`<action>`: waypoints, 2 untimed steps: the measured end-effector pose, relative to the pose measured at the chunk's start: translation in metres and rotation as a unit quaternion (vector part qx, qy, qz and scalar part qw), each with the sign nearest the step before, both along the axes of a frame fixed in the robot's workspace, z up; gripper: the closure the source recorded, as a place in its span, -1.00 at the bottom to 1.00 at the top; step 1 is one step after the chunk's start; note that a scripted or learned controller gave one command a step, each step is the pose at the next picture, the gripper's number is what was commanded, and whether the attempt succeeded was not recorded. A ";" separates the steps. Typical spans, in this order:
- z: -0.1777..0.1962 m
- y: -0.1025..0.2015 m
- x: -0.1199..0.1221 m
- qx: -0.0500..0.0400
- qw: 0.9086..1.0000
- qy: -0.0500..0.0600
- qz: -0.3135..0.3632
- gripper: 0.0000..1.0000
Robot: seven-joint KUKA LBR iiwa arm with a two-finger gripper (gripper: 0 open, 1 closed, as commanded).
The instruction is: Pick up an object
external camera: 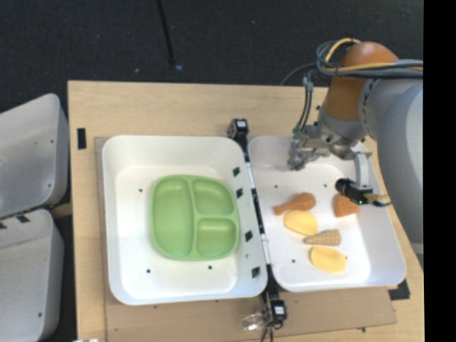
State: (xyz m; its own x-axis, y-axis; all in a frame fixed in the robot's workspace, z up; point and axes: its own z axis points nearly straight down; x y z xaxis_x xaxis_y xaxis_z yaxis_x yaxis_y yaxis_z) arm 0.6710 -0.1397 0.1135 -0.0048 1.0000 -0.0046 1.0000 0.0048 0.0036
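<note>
End effector (pixel 298 159) over right bin (pixel 377 262) (toy food (pixel 301 223) inside).

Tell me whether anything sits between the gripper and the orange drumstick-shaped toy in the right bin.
Nothing visible does. The gripper hangs over the upper part of the right bin, and only bare white floor lies between it and the orange drumstick toy. The other food toys lie below and to the drumstick's right.
</note>
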 end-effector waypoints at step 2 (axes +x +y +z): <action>0.094 -0.009 0.009 0.002 1.000 -0.001 0.000 1.00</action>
State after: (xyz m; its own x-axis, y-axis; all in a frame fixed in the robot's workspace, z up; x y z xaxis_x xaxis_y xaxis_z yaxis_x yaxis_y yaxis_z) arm 0.6798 -0.1483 0.2074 -0.0052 1.0000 -0.0014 1.0000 0.0052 0.0063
